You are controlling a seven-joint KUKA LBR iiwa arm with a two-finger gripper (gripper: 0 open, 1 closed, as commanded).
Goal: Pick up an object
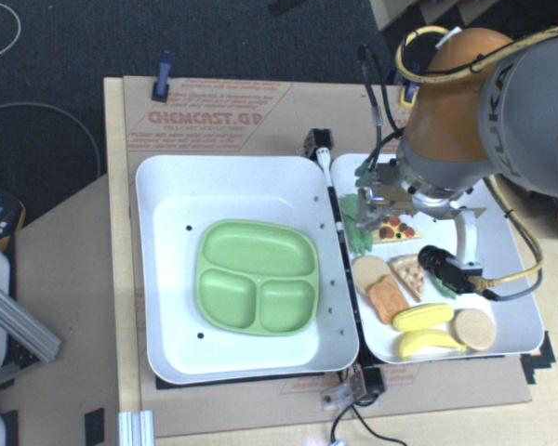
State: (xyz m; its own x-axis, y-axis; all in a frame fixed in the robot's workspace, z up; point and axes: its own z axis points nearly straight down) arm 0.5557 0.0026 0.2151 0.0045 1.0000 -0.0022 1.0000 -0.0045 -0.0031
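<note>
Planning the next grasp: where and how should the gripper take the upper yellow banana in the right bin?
Probably the banana at mid-length, straight from above, fingers across its narrow width. It lies flat; the second banana sits close below and the round biscuit at its right.

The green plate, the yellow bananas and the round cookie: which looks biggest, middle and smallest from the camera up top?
1. The green plate, by far the largest.
2. The yellow bananas, a pair lying together in the right bin.
3. The round cookie, the smallest, next to the bananas.
</note>
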